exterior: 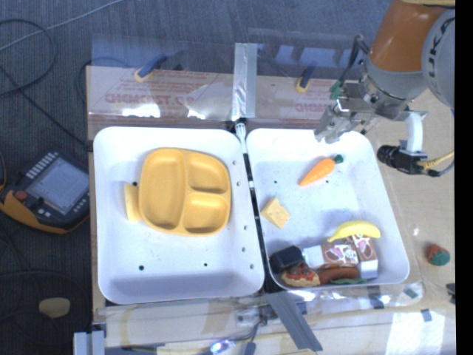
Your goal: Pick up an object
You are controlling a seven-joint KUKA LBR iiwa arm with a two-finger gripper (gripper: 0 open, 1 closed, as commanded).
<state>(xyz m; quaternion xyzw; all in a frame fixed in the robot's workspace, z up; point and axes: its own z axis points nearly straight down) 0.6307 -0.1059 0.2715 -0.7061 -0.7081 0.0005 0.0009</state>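
My gripper [341,128] hangs over the back rim of the right bin [384,198], open, with nothing between its fingers. Just in front of it and slightly left, an orange carrot [319,170] lies apart from it on the bin floor. Further forward a yellow cheese wedge [276,213] lies near the bin's left wall. At the front of the bin sits a cluster: a banana [355,231], a printed box [347,254], a black object [285,258], a pizza slice [301,275] and a sausage [336,274].
The left bin [111,272] holds a yellow divided plate [185,191] with a yellow piece [131,202] sticking out at its left. A small red and green toy [437,254] lies on the bench to the right. A pendant [48,191] rests on the floor at left.
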